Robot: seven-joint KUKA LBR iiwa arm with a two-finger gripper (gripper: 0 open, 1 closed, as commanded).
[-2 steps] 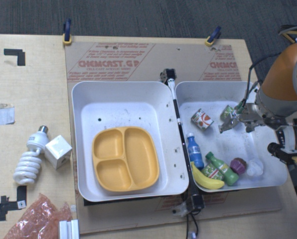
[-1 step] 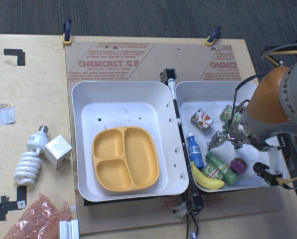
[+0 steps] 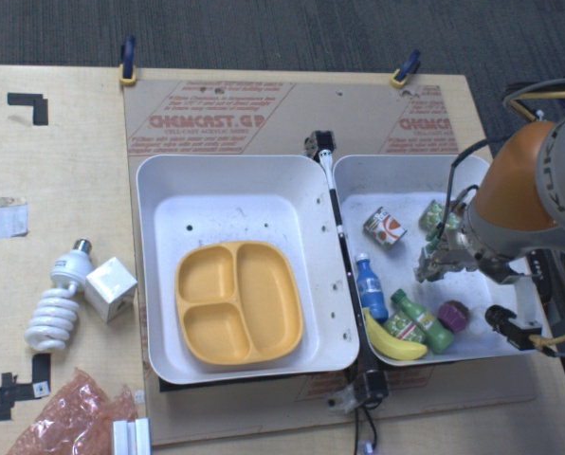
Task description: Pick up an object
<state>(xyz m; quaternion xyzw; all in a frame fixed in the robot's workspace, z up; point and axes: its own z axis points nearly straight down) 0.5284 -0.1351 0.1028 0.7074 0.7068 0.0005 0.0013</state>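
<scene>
Hovering over the right bin (image 3: 510,349), the gripper (image 3: 432,265) is too dark to read; grip state unclear.

Right bin: blue bottle (image 3: 371,288), banana (image 3: 392,342), green bottle (image 3: 421,319), purple lump (image 3: 453,315).

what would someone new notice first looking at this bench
The yellow three-compartment plastic tray lies alone in the left white bin. The right white bin holds a cluster: blue bottle, yellow banana, green bottle, with the grey arm's hand low above them.
</scene>
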